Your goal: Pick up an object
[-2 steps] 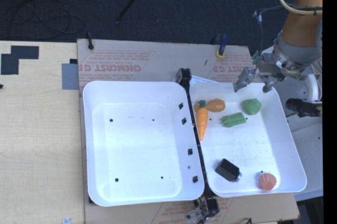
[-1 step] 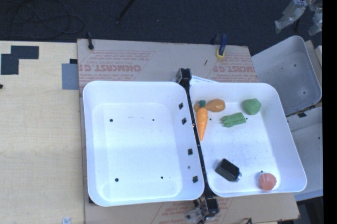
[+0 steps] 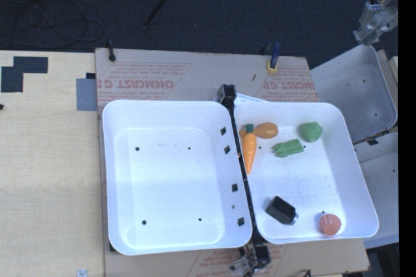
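Bins number two, both white and shallow, side by side on a cardboard sheet (image 3: 162, 77) on the bench. One is the left bin (image 3: 169, 184), with a few dark dots on its floor. The other is the right bin (image 3: 312, 181), and it carries six loose things.

Against its left wall lies one carrot (image 3: 249, 152), pointing toward the near edge. One orange oval piece (image 3: 266, 131) sits just beside the carrot's top, near the far edge. One long green piece (image 3: 288, 148) lies right of those, around the middle of the far half. One rounded green piece (image 3: 311, 131) sits further right, toward the far right corner. One black block (image 3: 281, 210) rests near the front edge, and one reddish round piece (image 3: 329, 224) sits in the near right corner. So: two orange, two green, one black, one reddish.

One gripper (image 3: 375, 20) hangs past the far right corner, well apart from everything in the bins; whether it is apart or together cannot be told
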Tool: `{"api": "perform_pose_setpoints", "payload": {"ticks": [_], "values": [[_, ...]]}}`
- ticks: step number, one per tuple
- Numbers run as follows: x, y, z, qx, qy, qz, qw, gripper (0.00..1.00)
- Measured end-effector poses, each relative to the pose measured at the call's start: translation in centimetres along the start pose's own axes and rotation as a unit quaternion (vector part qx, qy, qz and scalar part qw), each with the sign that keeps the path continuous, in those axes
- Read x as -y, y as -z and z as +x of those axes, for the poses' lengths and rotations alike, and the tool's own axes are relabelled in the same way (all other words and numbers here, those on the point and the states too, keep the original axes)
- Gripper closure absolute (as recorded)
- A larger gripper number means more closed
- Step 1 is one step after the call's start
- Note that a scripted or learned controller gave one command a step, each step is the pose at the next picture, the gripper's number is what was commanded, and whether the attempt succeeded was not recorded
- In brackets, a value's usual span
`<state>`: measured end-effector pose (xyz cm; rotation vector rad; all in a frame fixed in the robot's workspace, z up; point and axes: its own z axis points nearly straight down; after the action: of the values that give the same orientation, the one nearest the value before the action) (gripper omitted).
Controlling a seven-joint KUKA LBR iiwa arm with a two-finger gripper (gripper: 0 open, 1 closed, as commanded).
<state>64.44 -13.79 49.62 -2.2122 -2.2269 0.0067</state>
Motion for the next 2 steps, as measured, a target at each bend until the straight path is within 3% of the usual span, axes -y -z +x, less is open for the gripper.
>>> {"api": "perform_pose_setpoints", "payload": {"ticks": [1, 2], "values": [[5.6, 0.7, 8.1, -0.002, 0.0, 0.0, 1.0, 1.0], [7.9, -3.8, 13.9, -0.001, -0.001, 0.002, 1.0, 1.0]]}}
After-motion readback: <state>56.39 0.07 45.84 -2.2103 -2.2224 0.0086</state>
